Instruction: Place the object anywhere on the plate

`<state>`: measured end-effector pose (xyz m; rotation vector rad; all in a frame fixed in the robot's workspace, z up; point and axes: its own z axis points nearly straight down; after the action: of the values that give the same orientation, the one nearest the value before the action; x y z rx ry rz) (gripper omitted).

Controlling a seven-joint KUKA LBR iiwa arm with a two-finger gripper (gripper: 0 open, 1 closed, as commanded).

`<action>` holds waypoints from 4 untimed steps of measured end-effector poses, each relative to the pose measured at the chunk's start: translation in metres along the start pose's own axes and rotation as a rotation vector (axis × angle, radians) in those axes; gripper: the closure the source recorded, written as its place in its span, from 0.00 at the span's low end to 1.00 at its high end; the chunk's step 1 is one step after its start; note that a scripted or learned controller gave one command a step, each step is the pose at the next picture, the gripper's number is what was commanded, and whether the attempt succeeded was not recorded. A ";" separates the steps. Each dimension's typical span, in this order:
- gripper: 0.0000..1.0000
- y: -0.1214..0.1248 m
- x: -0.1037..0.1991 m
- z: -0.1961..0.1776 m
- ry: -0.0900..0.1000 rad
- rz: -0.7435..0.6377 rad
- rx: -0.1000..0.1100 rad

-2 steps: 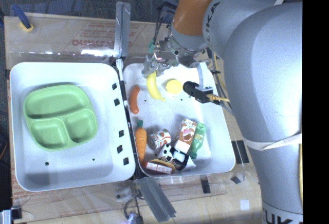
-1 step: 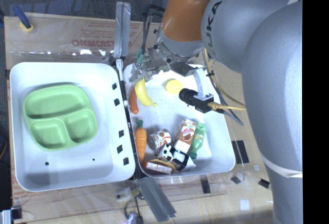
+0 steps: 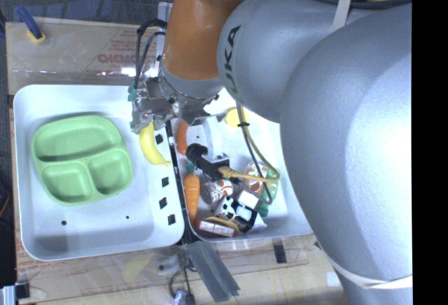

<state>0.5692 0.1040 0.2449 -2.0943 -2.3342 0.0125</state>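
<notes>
Grey and bulky, the arm (image 3: 336, 108) fills the right side nearest the lens, its orange band (image 3: 196, 34) sitting over the seam between the two bins. Below the band the gripper (image 3: 150, 115) hangs at the right edge of the left bin (image 3: 42, 240), and a banana (image 3: 151, 146) shows right under it, lying by the divider; whether the gripper has hold of it, or how its jaws stand, I cannot tell, because the wrist hides them. That banana looks to be the task's thing, and it is not yet on the plate (image 3: 82, 158), which lies well to its left in the same bin. To do this step well, I would make sure of the grasp first, lift clear of the bin floor, carry leftward over the plate's raised rim, and let go low above one of its compartments so the fruit does not roll off. Count: two bins, one green plate with three compartments, one banana, one carrot (image 3: 191, 195) in the right bin (image 3: 280, 223) amid a heap of small items too jumbled to number
</notes>
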 end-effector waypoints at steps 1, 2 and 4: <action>0.00 0.000 0.000 0.000 0.000 0.001 0.000; 0.00 -0.072 -0.066 0.012 0.001 0.221 0.001; 1.00 -0.041 -0.087 0.057 0.002 0.024 0.001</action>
<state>0.5372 0.0133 0.1884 -2.1211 -2.3074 0.0120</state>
